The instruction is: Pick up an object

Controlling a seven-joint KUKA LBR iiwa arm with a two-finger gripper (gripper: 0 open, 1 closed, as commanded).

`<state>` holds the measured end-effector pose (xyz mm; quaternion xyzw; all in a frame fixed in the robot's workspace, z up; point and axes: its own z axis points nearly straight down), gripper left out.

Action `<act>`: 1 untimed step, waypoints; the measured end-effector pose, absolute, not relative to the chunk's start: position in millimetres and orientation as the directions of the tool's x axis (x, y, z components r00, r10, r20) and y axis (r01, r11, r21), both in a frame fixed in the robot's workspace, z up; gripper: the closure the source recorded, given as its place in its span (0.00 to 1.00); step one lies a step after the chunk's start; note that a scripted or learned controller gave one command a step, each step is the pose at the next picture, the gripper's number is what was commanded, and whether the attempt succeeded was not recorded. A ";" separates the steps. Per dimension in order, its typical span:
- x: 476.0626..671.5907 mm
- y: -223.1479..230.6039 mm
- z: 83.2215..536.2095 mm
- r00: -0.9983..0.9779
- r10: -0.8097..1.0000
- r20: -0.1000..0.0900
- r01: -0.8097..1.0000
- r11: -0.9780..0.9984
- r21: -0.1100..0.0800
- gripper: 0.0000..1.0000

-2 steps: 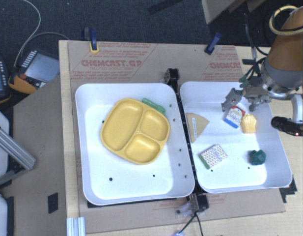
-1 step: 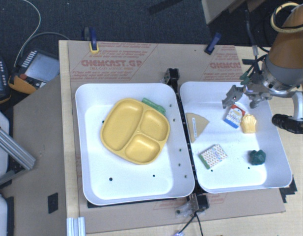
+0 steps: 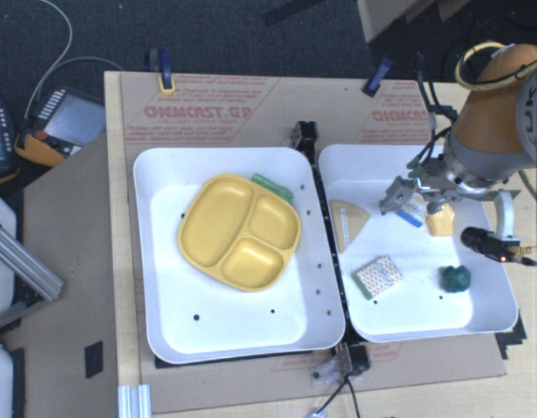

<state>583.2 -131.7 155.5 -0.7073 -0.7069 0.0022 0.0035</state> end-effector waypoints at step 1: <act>584.1 -137.4 110.0 0.001 1.000 0.001 1.000 -0.001 -0.007 0.00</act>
